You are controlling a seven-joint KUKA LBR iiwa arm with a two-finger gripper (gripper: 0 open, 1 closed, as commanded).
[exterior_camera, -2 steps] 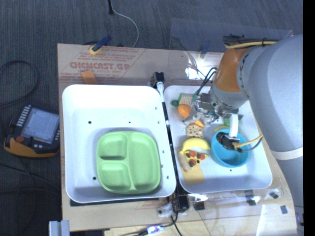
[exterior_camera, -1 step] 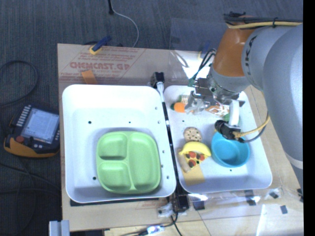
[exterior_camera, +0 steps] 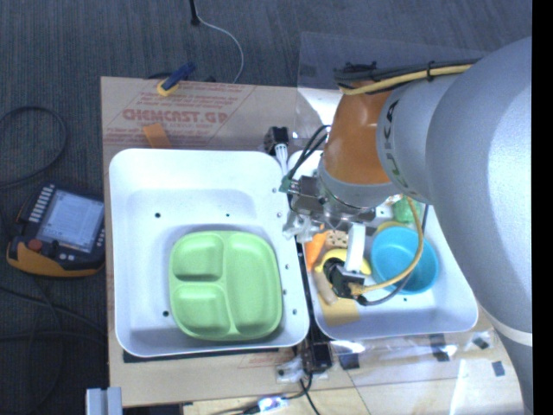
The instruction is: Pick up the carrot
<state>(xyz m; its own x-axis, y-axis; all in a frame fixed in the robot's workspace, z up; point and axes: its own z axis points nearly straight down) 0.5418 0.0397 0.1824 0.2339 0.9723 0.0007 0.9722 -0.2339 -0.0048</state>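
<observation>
Carrot (exterior_camera: 315, 247) sits in the right bin (exterior_camera: 458, 314) just beside the lowered gripper (exterior_camera: 335, 242), not lifted yet, and honestly I can't tell how its jaws stand.

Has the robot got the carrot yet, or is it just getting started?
Done: the arm has reached the right bin, and its gripper is right over the carrot. In hand: I cannot tell whether it has grabbed it. Left: lifting it; the carrot looks low in the bin, beside the blue cup.
</observation>
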